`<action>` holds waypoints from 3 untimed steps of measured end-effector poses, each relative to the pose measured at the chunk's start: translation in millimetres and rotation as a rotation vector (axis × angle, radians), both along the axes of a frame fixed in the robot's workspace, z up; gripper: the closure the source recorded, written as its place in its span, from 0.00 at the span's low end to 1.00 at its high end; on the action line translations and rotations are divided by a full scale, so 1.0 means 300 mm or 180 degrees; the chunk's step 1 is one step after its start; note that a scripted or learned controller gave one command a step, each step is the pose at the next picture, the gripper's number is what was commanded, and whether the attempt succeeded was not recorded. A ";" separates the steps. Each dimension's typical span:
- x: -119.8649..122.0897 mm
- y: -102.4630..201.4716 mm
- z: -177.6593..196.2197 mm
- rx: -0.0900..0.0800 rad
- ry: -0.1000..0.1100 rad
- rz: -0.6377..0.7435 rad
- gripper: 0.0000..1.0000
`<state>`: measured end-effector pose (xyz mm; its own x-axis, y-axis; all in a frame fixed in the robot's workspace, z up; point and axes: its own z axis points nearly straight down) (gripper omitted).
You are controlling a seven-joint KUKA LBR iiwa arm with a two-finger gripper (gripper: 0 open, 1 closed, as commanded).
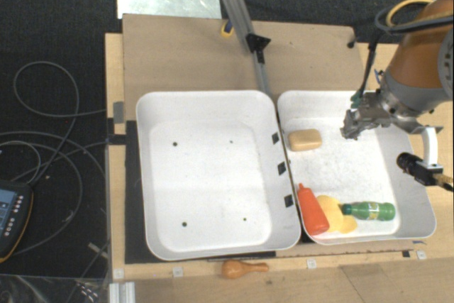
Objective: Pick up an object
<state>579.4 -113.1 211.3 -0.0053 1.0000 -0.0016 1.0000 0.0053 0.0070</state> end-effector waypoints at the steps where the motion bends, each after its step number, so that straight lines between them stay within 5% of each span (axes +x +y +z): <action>1: -0.001 -0.010 0.215 -0.0001 -0.0006 0.0002 1.00; 2: 0.003 -0.011 0.289 0.0003 0.0008 0.0002 1.00; 3: -0.066 0.161 0.259 0.0010 0.0024 0.0013 1.00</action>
